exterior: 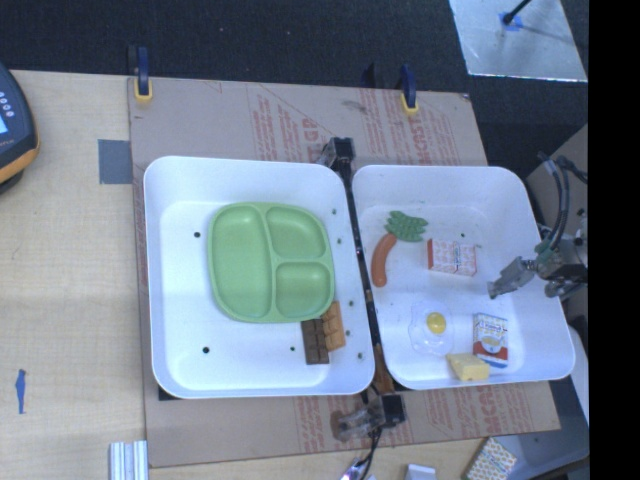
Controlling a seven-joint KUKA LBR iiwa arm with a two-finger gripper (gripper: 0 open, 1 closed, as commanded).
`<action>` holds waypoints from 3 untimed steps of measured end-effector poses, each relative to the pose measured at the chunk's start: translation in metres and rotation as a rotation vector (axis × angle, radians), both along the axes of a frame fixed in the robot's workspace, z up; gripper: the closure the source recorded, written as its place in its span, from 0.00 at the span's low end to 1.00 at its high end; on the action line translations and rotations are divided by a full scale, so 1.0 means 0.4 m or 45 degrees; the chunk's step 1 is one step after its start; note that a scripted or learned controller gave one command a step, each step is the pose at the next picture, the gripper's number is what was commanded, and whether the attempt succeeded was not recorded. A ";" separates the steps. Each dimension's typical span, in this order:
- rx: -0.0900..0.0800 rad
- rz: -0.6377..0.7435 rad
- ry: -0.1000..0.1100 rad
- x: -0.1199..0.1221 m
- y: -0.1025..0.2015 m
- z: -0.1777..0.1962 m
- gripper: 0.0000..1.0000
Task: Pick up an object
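Several small items sit in the right bin; the gripper hovers at its right edge, jaws together on nothing, near the small carton; a shallow descent might nudge it away.

The gripper reaches in low from the right, its detail perhaps too blurred to read.

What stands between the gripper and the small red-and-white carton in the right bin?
Nothing visible. The gripper is at the right bin's right side, and the red-and-white carton lies to its left on bare white floor. The hot dog lies beyond the carton.
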State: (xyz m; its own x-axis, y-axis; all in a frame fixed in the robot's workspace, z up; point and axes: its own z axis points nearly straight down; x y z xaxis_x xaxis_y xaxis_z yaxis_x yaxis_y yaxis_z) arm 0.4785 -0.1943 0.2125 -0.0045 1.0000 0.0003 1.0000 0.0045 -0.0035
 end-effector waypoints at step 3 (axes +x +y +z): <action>-0.001 0.001 -0.006 0.344 0.214 -0.264 0.00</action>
State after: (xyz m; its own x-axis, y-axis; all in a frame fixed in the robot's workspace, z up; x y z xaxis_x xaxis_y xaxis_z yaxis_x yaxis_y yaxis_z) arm 0.6162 -0.1087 0.1070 -0.0054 1.0000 -0.0002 1.0000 0.0054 0.0014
